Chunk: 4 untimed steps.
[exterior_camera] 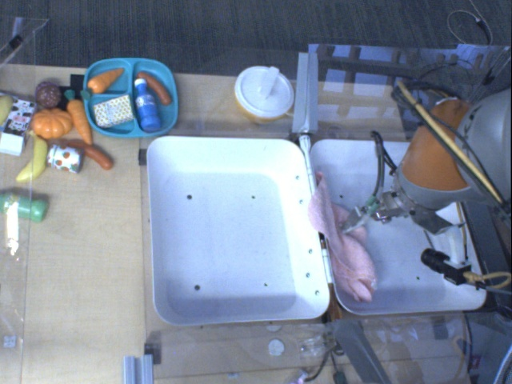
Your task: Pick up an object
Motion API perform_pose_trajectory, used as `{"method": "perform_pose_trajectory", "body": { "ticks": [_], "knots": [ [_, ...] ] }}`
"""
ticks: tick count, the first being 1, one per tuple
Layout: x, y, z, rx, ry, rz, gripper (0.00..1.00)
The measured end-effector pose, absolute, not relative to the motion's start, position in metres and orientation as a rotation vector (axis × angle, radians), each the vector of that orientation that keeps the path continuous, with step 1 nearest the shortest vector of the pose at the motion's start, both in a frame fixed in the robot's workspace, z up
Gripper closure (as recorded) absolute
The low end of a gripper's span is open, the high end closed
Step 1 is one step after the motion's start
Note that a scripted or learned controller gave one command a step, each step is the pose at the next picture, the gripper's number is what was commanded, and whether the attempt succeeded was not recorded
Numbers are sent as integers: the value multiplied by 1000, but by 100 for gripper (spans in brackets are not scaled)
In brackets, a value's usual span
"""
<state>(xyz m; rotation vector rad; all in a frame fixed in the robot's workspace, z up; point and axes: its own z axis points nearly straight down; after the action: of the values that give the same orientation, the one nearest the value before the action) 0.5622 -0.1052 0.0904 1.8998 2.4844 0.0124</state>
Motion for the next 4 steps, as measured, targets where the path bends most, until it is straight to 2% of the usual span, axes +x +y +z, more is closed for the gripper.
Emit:
{"method": "perform_pose_trajectory", "body": {
  "ticks": [1, 2, 4],
  "knots": [
    [585, -93, 90, 1924, 2467, 11, 0],
    [635, -104, 89, 1976, 2429, 9, 0],
    [518, -105, 91, 1939, 2455, 14, 0]
  ]
}}
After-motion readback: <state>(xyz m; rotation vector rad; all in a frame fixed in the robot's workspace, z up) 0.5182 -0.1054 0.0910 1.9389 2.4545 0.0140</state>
